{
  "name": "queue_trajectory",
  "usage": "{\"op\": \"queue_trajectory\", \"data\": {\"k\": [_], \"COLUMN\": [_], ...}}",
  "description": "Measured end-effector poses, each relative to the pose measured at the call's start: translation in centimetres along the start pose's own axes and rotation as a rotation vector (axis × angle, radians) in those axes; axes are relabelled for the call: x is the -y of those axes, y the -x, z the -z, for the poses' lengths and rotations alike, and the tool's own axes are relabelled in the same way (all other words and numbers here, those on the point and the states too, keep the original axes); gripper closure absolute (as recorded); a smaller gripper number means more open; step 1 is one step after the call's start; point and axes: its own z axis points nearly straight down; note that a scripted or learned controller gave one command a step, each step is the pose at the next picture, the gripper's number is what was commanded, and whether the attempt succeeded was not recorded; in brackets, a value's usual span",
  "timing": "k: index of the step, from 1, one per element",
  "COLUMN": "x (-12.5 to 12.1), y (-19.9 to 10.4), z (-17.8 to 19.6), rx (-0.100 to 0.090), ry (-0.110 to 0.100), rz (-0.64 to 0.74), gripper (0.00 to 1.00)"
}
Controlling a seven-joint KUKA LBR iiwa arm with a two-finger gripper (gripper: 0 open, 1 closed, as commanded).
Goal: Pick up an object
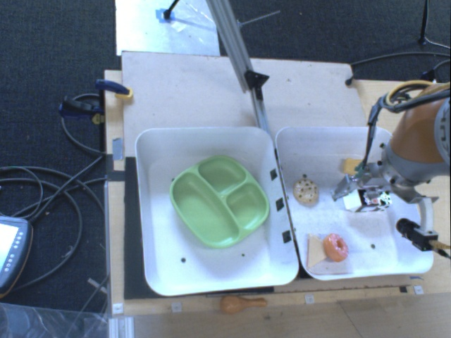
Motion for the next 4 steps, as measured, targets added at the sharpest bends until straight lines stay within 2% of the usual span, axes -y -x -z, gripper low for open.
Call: {"op": "queue_trajectory", "data": {"k": [1,3,4], "x": [-0.2,-1.6,0.4], "y": [-0.1,-0.4,-5.1], "z": [1.3,12.3,12.9], "rx": [-0.001,-0.004,-0.008], "ry": [0.004,0.0,-0.007], "rz": [0.001,0.008,0.011], "gripper": [1.0,1.0,1.0]}}
